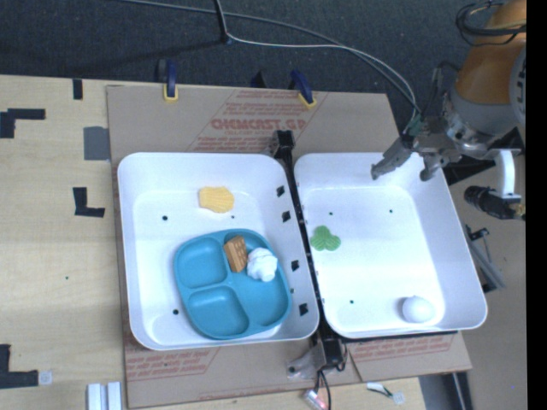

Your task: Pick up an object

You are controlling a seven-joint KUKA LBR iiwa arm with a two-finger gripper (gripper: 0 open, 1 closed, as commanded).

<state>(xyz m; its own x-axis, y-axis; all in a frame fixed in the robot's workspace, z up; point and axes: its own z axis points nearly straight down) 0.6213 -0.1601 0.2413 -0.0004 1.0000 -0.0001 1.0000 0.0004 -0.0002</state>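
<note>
- You are at the approach step: the tool hangs at the upper right of the frame, over the far rim of the right bin, its two fingers spread wide with nothing between them.
- Nothing is lifted yet; every candidate lies well apart from the tool.
- Right bin, two things: one green leafy piece near its left wall, one white ball toward the lower right corner.
- Left bin, four things: one yellow piece, one blue divided tray carrying one brown block and one white lump.
- Next, I judge, you must choose a target, centre over it, descend and close.
</note>
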